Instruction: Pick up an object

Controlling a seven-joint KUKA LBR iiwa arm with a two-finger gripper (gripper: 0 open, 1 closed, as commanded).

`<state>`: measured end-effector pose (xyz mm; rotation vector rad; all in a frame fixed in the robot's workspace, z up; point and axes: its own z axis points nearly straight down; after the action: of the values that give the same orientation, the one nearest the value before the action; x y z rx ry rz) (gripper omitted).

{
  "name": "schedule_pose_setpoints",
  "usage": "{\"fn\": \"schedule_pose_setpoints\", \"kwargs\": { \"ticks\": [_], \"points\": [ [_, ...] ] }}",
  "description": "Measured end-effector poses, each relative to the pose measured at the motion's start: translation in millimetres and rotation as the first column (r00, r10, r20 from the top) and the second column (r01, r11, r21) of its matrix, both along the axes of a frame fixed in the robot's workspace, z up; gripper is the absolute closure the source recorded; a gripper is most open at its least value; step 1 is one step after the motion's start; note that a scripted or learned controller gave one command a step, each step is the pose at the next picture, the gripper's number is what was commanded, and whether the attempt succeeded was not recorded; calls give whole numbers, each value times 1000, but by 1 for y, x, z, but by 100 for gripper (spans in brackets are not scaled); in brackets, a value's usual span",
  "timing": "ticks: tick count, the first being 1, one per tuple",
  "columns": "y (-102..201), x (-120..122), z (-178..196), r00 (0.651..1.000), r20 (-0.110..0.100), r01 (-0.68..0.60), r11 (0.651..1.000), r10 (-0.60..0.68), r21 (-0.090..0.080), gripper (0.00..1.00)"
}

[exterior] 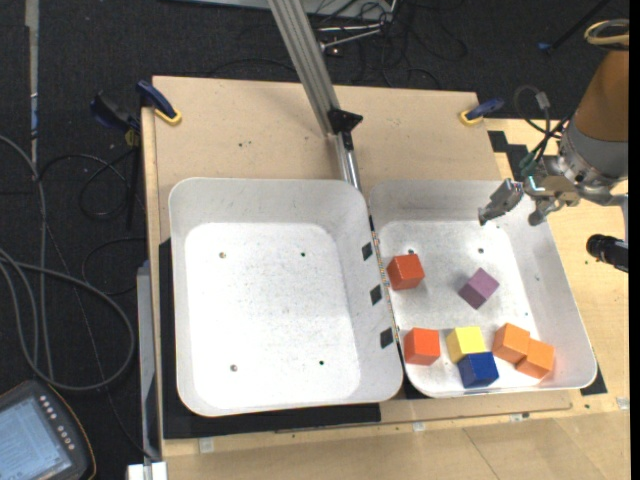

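Six small blocks lie loose on the floor of the right bin [560, 298], none of them lifted: a red-orange cube [405, 271] nearest the divide between the bins, a purple cube [479, 287] to its right, and along the near edge an orange cube [422, 345], a yellow cube [465, 342] touching a blue cube [479, 369], and two orange blocks [525, 349] pressed together toward the bin's right corner. The end effector [512, 206] hangs over the far right part of this bin, well apart from every block, its two fingers spread wide with nothing between them. The grey arm with its orange band [608, 93] reaches in from the right. The left bin [200, 208] sits beside it on the wooden worktop [250, 128]. By my judgement the pick has not begun: the approach, descent, closing and lift all remain.
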<state>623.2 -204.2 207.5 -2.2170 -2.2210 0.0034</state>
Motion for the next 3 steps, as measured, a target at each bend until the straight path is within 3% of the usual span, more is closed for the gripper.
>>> {"fn": "schedule_pose_setpoints", "kwargs": {
  "ticks": [1,3],
  "points": [
    [0,0,2,1000,2,-1,1000,1,-1,0],
    [9,16,-95,1000,0,-2,1000,2,0,0]
  ]
}}
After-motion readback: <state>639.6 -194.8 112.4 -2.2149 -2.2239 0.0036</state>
